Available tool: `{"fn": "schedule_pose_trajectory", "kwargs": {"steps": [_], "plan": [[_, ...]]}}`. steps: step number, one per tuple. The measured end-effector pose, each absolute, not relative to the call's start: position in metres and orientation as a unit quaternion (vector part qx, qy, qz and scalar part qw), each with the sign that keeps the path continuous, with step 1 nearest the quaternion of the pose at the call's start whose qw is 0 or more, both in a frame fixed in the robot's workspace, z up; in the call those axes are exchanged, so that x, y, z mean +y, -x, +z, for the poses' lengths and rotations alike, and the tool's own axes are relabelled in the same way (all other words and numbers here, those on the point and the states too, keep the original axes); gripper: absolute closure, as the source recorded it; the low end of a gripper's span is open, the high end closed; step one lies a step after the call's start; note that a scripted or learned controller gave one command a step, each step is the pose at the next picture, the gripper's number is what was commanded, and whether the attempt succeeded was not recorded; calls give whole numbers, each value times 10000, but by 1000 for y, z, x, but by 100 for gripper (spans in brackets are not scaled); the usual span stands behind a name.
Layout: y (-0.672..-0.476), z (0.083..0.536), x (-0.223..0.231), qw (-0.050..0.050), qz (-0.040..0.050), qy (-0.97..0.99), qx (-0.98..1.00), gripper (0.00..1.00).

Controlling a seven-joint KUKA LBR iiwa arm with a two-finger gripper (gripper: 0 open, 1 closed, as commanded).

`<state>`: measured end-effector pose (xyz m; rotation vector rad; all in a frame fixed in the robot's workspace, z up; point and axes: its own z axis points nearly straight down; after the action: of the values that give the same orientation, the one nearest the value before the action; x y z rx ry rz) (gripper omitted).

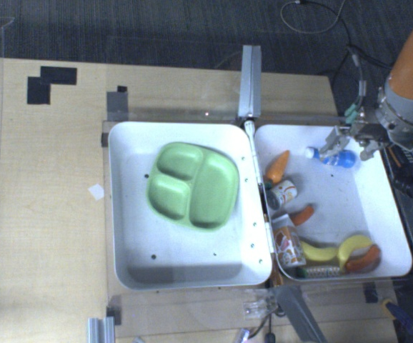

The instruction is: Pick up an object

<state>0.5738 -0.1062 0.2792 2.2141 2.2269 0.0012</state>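
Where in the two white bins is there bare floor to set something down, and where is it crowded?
Left bin: bare floor rings the green tray, widest along the near edge. Right bin: a bare patch lies mid-floor between the blue object under the claw and the banana. Its left side and near corner are crowded.

Both bins (121,213) are smooth white plastic with a slight sheen. The green divided tray (193,184) is matt plastic. The desk (42,213) is pale, matt wood. The divider rail (250,84) is brushed metal.

No legible text: printed labels on two small cans (284,194) (289,246) too blurred to read.
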Motion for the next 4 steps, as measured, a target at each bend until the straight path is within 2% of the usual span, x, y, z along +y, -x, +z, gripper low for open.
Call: {"fn": "schedule_pose_trajectory", "kwargs": {"steps": [1,2,3,4], "plan": [[-635,182,-168,8,2,-6820,7313,0],[-650,112,-193,58,42,-7259,6877,0],[-671,162,-171,29,16,-6808,7325,0],[-666,97,-184,36,23,-6969,7171,0]]}}
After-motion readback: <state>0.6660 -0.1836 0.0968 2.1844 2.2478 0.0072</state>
